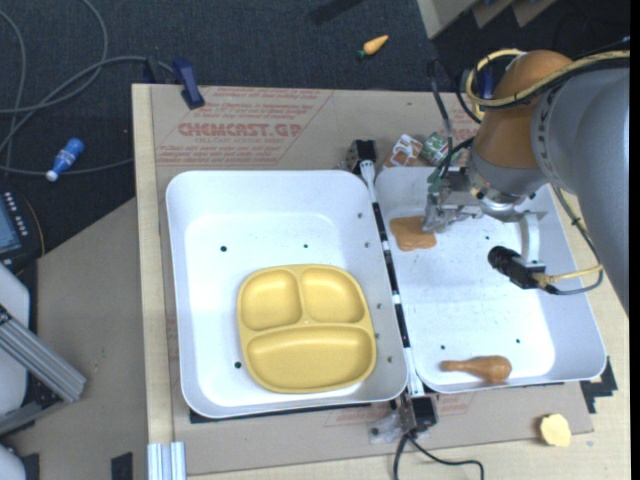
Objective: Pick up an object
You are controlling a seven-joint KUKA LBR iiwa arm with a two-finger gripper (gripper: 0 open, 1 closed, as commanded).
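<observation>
Tan drumstick nearest, flat brown slab under gripper, finger state unclear.

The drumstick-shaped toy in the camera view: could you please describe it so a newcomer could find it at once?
Start at the right-hand bin of the two white ones. Along its near edge lies the brown drumstick-shaped toy, its thin end pointing left. The flat tan piece by the divider is wider, and it sits under the pincer.

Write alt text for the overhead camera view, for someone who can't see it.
A grey robot arm reaches from the right, its hand low over a flat tan piece at the left edge of the right white bin. A toy drumstick lies near that bin's front, and the left white bin holds a yellow divided tray.
</observation>
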